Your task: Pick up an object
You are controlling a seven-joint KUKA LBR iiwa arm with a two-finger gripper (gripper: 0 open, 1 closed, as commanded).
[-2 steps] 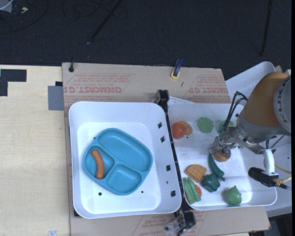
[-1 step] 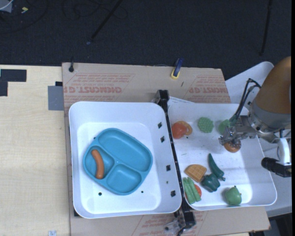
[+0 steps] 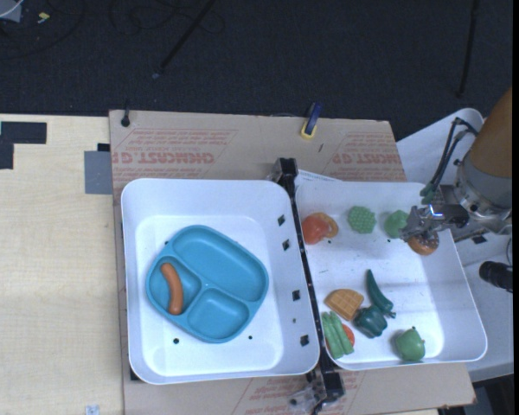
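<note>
My gripper hangs over the upper right part of the right bin. A small brown round object sits directly under its tip, touching or nearly touching it; whether it is gripped is unclear. A light green lump lies just left of the gripper, with a green broccoli piece and a red-orange tomato-like piece further left. Lower in the bin lie an orange-yellow piece, a dark green pepper, a green and red piece and a green round fruit.
The left bin holds a blue divided plate with an orange sausage in its left compartment. A black divider separates the two bins. The arm's grey body reaches in from the right.
</note>
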